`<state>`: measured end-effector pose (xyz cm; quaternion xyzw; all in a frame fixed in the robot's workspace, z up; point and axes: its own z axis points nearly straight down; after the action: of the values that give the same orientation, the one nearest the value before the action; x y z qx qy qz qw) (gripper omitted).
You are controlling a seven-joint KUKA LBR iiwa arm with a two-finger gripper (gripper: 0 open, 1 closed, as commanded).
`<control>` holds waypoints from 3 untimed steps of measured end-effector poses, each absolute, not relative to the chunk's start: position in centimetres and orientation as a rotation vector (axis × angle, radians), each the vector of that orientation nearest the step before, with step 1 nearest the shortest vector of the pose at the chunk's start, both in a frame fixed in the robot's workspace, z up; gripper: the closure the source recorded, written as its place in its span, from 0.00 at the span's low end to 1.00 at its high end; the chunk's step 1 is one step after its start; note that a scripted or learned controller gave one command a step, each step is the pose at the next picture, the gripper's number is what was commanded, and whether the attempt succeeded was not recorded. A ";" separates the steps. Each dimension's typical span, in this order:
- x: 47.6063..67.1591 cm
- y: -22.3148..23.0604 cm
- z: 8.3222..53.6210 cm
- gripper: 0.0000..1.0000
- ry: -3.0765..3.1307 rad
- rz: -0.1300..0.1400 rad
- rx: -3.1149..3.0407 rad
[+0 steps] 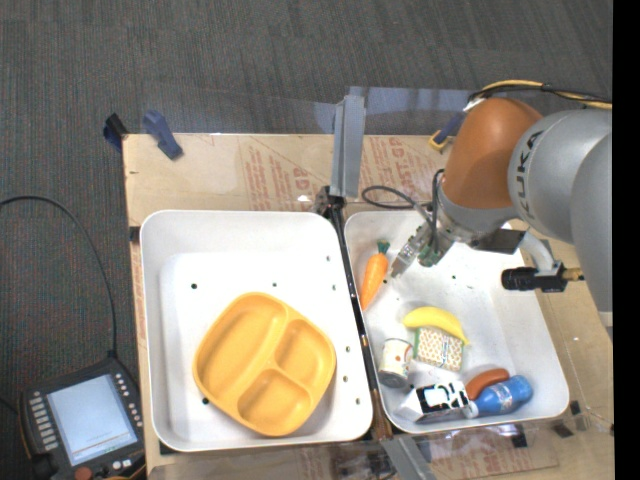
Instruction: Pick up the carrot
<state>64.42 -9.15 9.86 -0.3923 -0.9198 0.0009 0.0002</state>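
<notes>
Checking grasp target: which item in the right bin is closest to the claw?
The carrot, orange with a green top, lying along the right bin's left wall. The claw is beside its upper end; the banana and the rest lie lower.

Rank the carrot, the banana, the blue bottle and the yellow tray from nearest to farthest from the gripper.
From the gripper:
1. Carrot, just left of it, right bin.
2. Banana, below it.
3. Blue bottle, near the right bin's front corner.
4. Yellow tray, left bin.
</notes>
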 end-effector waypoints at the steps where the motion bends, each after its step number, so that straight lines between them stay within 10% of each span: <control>1: 64.4 -9.2 9.9 0.00 -2.889 0.002 -1.234; 2: 64.5 -9.2 10.9 1.00 -2.889 -0.001 -1.239; 3: 64.5 -9.2 10.9 0.00 -2.888 -0.001 -1.240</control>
<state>64.50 -9.19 10.91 -0.3944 -0.9189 -0.0003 -0.0008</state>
